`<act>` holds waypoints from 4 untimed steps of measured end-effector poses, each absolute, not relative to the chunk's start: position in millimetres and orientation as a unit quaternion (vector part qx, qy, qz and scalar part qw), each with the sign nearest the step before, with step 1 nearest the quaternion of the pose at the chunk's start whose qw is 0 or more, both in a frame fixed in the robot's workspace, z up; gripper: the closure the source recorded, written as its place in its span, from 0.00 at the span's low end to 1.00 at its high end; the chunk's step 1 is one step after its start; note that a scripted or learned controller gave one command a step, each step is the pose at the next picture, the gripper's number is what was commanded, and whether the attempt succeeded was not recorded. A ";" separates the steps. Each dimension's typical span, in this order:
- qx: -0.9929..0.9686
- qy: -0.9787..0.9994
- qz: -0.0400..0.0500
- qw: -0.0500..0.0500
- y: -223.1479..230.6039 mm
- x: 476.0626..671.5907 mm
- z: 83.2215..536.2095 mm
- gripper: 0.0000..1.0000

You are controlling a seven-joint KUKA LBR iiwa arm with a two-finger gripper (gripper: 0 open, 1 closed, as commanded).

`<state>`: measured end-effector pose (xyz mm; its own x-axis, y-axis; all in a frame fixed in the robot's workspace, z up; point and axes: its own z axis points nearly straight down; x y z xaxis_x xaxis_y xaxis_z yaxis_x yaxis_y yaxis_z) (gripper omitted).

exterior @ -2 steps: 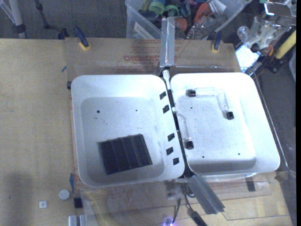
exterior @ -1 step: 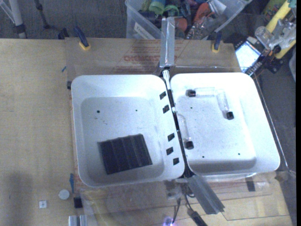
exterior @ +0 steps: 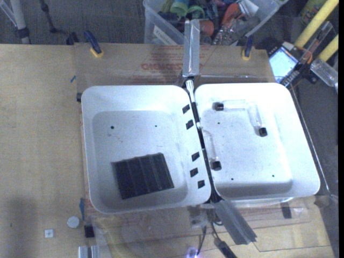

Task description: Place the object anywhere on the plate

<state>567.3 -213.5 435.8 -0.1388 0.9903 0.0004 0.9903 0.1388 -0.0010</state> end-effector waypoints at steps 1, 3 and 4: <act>-0.698 -0.716 -0.001 -0.002 -84.4 612.5 435.4 1.00; -0.415 -0.910 -0.001 -0.005 -149.1 667.3 436.6 1.00; -0.415 -0.910 -0.002 -0.009 -149.1 668.3 448.7 1.00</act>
